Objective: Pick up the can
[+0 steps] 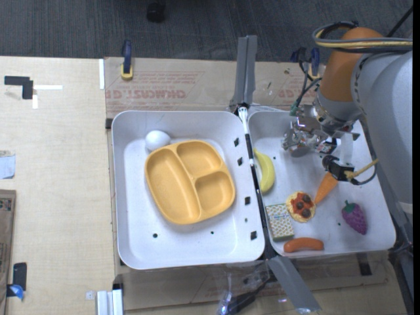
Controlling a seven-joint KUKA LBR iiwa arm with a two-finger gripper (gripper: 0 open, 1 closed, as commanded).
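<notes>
- The gripper (303, 140) sits low in the right bin (377, 238), at its twelve o'clock end; whether it is spread or pinching cannot be told.
- The can (296, 148) seems the greyish shape directly beneath it.
- Likely the grasping step; next comes a firm close, then a lift.

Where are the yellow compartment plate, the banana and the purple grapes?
Yellow three-compartment plastic plate (189, 181), camera view, central divider.
Yellow banana (265, 170), camera view, mid-curve.
Purple toy grape bunch (355, 217), camera view, bunch centre.
</notes>
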